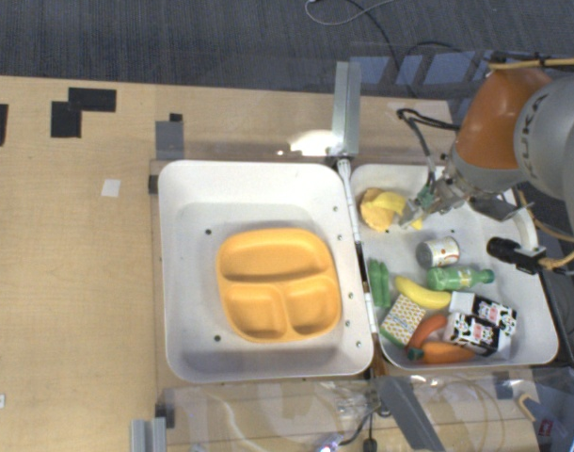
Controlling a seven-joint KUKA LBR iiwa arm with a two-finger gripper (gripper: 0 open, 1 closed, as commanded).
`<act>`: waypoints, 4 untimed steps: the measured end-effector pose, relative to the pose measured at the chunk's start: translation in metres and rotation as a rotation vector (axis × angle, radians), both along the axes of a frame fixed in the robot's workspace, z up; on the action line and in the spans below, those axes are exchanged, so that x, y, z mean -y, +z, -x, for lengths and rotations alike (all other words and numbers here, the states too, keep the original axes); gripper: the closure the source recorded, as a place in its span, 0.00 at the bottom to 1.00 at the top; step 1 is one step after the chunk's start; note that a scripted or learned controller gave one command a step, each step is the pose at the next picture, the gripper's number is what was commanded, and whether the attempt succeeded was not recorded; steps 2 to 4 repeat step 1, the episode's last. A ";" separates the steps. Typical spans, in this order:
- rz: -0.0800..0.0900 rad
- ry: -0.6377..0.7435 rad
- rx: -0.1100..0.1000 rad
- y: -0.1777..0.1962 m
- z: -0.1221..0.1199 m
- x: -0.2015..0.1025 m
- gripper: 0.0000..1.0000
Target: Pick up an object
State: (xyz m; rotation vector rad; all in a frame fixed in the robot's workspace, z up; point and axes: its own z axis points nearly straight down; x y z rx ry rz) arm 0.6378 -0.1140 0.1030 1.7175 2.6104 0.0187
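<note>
We see the gripper [428, 199] low over the far part of the right bin [541, 342], just to the right of a yellow lemon-like fruit [381, 209] that lies near the bin's far left corner. The gripper's tip sits right beside the fruit, perhaps touching its right side, but we cannot tell whether anything is held or how the tool is set.

The arm [541, 139] comes in from the right, its orange band [489, 121] above the far edge of the right bin, the wrist slanting down and leftward to the gripper.

Nearer to us in the same bin lie a small silver can [439, 251], a green bottle [459, 278] on its side, a banana [422, 294], a green vegetable [378, 285] along the left wall, a carrot [445, 351], a patterned packet [403, 321] and a black-and-white carton [485, 325], all crowded together at the near end.

The left bin [188, 252] holds a yellow divided tray [273, 282] at its middle, well apart from the gripper.
</note>
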 end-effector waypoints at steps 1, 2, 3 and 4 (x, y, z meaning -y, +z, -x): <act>0.000 0.008 -0.012 0.125 -0.003 -0.112 1.00; 0.000 0.008 -0.012 0.125 -0.003 -0.112 1.00; 0.000 0.008 -0.012 0.125 -0.003 -0.112 1.00; 0.000 0.008 -0.012 0.125 -0.003 -0.112 1.00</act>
